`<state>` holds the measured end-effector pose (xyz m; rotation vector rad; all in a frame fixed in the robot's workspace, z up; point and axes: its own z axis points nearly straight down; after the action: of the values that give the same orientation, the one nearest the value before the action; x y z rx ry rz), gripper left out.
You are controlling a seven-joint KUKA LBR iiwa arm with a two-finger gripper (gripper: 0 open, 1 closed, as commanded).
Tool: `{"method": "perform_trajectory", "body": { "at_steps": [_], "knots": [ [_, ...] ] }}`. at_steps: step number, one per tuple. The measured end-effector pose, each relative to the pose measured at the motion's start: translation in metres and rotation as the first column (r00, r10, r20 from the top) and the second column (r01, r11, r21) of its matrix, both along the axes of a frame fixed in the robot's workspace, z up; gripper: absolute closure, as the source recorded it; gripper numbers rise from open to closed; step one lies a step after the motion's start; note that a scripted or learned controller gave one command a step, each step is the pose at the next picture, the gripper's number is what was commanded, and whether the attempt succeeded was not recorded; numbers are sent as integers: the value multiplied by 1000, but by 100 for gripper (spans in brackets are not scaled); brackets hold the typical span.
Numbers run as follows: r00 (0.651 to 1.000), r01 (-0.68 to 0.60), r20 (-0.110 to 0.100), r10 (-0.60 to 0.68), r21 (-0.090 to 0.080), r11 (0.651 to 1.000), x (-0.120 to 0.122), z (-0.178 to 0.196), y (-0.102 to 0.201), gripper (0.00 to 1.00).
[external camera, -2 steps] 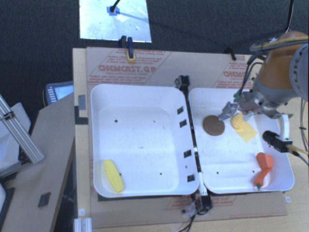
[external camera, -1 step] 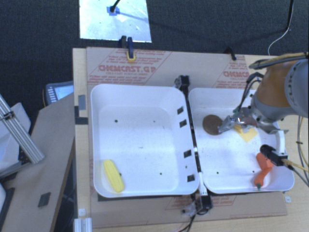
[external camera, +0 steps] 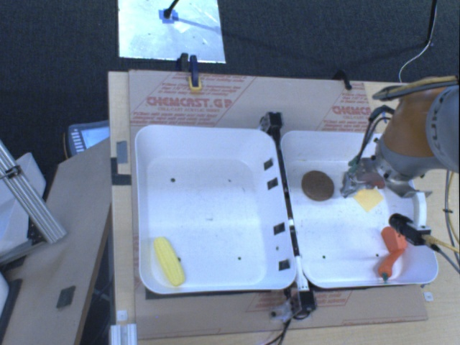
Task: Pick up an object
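Over the right bin (external camera: 345, 268), end effector (external camera: 351, 185) hangs beside brown disc (external camera: 317, 185).

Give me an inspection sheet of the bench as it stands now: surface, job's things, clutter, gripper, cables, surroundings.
Surface: two white bins side by side, left bin and right bin, on a brown board with red lettering.
Job's things: yellow corn cob in the left bin's near left corner; brown disc, yellow wedge and orange carrot in the right bin.
Clutter: nothing seen.
Gripper: gripper low in the right bin, between the brown disc and the yellow wedge; finger state unclear.
Cables: thin white cable at upper right; wires beside the arm.
Surroundings: dark floor, shiny metal sheet behind the bench.
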<state>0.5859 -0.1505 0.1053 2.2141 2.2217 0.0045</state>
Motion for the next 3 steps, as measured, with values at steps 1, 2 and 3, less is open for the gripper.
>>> {"method": "perform_trajectory", "body": {
  "at_steps": [1, 2, 3],
  "knots": [
    [1000, -6, 4, 6, 1, 1000, 70, 37, 51, 100],
    [1000, -5, 5, 5, 1, 1000, 85, 115, 81, 100],
    [1000, -2, 0, 2, 3, 1000, 7, 180, 102, 100]
  ]
}}
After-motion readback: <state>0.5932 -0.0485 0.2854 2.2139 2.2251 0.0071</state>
